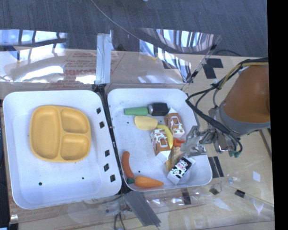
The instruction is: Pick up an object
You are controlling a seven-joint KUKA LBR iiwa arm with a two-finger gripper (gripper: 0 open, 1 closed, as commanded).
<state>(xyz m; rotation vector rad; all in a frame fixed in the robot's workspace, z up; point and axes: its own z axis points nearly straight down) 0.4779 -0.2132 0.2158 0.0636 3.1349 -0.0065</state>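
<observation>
The right bin (134, 96) holds a green and black marker-like tool (146, 109), a yellow wedge (145, 122), a banana (168, 136), two small brown and white cartons (160, 141) (175, 124), a black and white carton (180, 169), a sausage (127, 164) and a carrot (147, 182). My gripper (188, 144) hangs over the right side of this bin, just above the cartons and a tan object (174, 157). Nothing shows clearly between its fingers.
The left bin (24, 187) holds a yellow divided plate (60, 133). Cables (204, 93) loop from the arm over the right bin's far corner. Cardboard and reflective tape lie behind the bins.
</observation>
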